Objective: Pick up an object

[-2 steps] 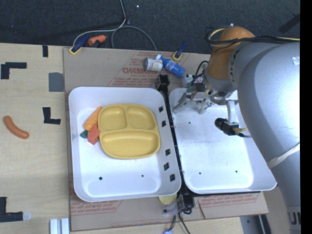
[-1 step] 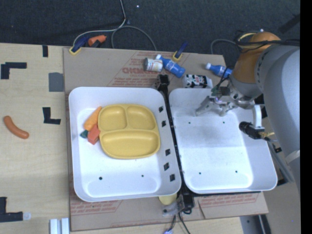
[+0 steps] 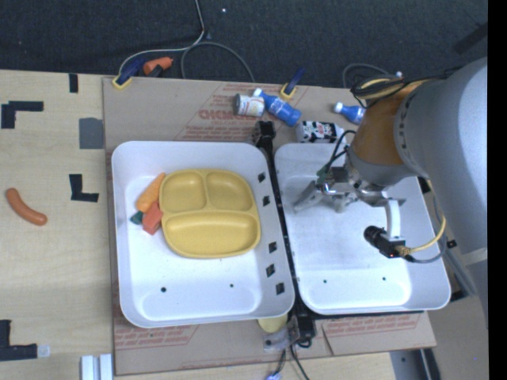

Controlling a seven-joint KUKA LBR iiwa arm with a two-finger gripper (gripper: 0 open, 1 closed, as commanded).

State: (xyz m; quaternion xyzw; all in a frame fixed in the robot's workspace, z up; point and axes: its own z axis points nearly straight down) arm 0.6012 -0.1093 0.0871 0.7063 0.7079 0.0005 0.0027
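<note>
A yellow divided plate (image 3: 210,212) lies in the left bin (image 3: 142,291). Against the plate's left edge rest an orange carrot-shaped toy (image 3: 149,192) and a small red and green piece (image 3: 150,222). My gripper (image 3: 314,195) hangs low over the upper left part of the right bin (image 3: 356,301), close to the wall between the two bins. It is a short way right of the plate and apart from it. I see nothing held in it.
An orange sausage-shaped toy (image 3: 26,207) lies on the bench far left of the bins. Blue and white bottles (image 3: 269,105) and a small printed box (image 3: 318,131) sit behind the bins. An orange clamp (image 3: 142,68) grips the board's back left corner.
</note>
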